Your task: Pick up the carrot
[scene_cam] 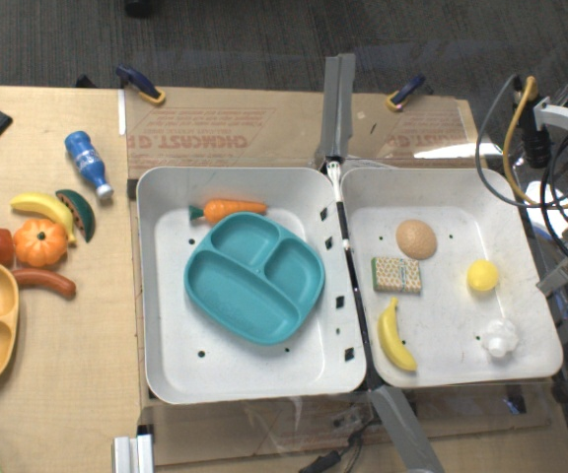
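Lying untouched in the left bin (156, 264), the carrot (230, 208) touches a teal plate (254, 276); reaching comes next.

Looped black cables (480, 163) at the right edge, one yellow strand (529, 91) among them, beside a white connector (558, 118).

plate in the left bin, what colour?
Teal, the divided plate just below the carrot; plain in the camera view.

One fixed overhead camera.
It looks down at a slant on both white bins (156, 264), side by side on the worktop (57, 146).
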### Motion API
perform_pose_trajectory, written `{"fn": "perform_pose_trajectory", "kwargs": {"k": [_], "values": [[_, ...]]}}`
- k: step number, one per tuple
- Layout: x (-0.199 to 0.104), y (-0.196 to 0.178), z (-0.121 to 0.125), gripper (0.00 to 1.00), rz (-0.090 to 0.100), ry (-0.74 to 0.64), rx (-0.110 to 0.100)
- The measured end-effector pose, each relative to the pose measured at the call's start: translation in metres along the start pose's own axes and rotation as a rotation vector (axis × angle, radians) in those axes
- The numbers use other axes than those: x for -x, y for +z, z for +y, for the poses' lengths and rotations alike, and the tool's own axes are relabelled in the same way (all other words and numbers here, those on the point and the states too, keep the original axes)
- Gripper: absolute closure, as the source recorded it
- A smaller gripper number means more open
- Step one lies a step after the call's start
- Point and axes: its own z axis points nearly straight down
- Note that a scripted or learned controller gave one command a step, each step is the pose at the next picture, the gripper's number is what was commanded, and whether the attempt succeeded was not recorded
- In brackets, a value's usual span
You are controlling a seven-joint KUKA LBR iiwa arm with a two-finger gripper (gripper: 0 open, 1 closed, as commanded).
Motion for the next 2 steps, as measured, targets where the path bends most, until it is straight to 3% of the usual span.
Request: {"fn": "perform_pose_trajectory", "kwargs": {"k": [1, 2], "values": [[0.004, 0.03, 0.019, 1.0, -0.001, -0.475, 0.001], [0.016, 0.055, 0.002, 1.0, -0.004, -0.53, 0.002]]}}
